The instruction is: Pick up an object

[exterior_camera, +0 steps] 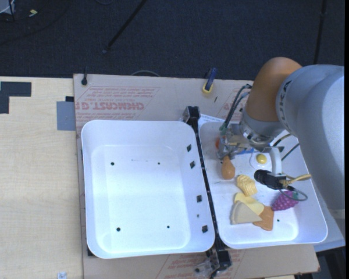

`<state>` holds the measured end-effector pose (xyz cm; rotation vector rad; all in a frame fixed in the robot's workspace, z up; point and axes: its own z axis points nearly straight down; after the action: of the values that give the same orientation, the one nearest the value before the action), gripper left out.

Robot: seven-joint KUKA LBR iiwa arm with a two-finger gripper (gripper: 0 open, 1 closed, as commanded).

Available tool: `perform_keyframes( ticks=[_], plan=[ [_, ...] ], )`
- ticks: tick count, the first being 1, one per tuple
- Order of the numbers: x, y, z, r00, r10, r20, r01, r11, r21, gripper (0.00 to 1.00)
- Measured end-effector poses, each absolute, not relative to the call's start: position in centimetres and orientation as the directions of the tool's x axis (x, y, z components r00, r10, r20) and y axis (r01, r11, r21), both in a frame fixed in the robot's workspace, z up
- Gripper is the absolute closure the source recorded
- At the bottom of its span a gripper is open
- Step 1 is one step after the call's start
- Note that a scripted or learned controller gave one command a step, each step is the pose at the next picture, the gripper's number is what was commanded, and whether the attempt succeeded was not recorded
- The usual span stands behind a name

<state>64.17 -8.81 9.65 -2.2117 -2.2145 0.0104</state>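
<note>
Two white bins (139, 190) (305, 232); one purple grape bunch (284, 201); one cream wedge (242, 213).

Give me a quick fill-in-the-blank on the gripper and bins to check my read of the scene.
1. The gripper hangs over the bin on the view's ____ side.
2. The toy grape bunch is ____ in colour.
3. In the view, the brown-orange toy sits directly ____ the gripper.
Missing words: right; purple; below.

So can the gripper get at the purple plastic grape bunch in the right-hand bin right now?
Probably yes. The purple plastic grape bunch lies uncovered in the right-hand bin, nothing on top, and the gripper hangs over that same bin.
</note>
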Motion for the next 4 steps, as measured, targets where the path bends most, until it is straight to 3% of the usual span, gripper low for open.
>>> perform_keyframes(
  ticks=[1, 2, 3, 4],
  plan=[
    [62.1, -7.6, 19.3, -0.001, 1.000, 0.001, 1.000, 0.001, 0.002, 1.00],
    [59.2, -11.0, 11.5, 0.003, 1.000, 0.001, 1.000, -0.003, -0.010, 1.00],
    [62.1, -2.8, 19.2, -0.007, 1.000, 0.002, 1.000, 0.007, 0.005, 1.00],
    [58.3, -1.0, 20.3, -0.001, 1.000, 0.001, 1.000, 0.001, -0.005, 1.00]
  ],
)
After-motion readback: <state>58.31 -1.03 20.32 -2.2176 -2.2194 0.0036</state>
